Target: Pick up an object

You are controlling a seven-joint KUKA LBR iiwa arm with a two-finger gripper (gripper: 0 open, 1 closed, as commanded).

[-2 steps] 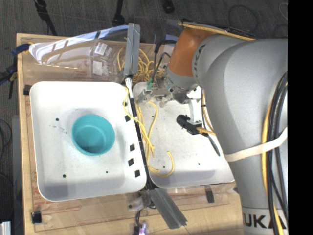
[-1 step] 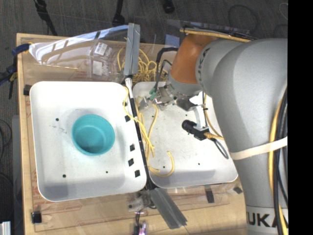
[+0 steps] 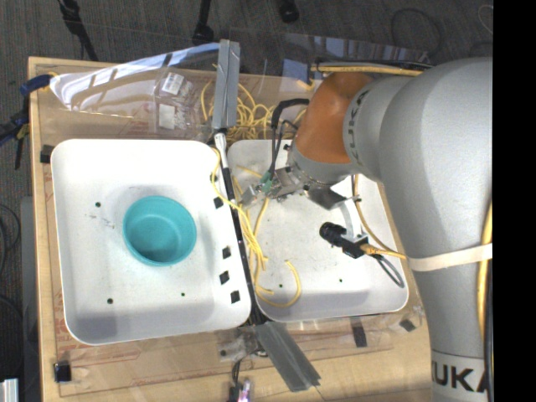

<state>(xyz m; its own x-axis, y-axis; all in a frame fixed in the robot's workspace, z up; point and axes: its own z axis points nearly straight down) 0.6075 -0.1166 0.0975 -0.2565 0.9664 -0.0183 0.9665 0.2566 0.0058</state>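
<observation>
Camera view: one fixed camera, mounted above the tabletop [image 3: 42, 141], looked down at a slant. Both bins fell inside the frame side by side, the left bin [image 3: 84, 308] toward the left edge, the right bin [image 3: 335, 296] near centre. Dark floor [image 3: 126, 15] showed along the top, beyond the tabletop's far edge. The arm [image 3: 435, 182] entered from the right and stood nearest the lens, large in frame, covering part of the right bin.

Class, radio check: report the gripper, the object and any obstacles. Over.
Gripper low at right bin's left edge. Teal bowl in left bin, untouched. Yellow cables nearby.
</observation>
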